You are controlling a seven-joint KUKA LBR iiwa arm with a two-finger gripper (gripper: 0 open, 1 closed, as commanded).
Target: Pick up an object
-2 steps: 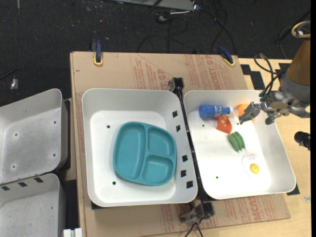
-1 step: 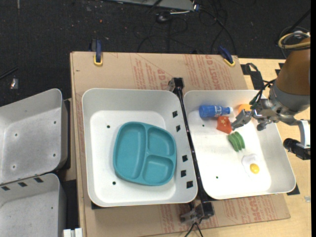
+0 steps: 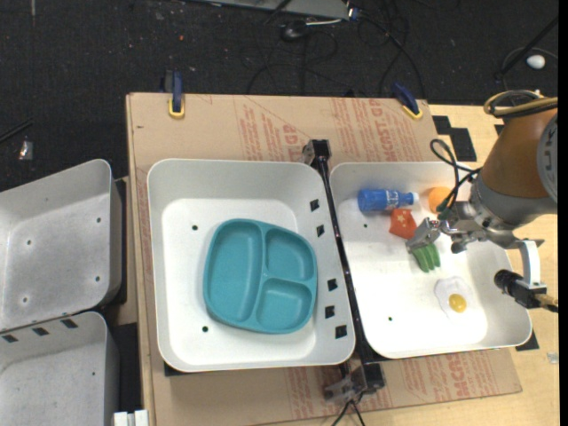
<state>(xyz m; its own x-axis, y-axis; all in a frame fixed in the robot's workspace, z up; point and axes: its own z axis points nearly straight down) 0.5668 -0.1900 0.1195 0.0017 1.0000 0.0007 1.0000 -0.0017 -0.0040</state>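
Camera view: gripper (image 3: 429, 238) touches green object (image 3: 428, 256) just below.

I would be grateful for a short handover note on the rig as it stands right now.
Claw: low in the right bin, at the green object; grip state unclear.
Right bin also holds a blue bottle, red piece, orange ball and fried-egg toy.
Left bin holds a teal divided plate.
Done: nothing visibly lifted.
Left: grasp and lift one object.
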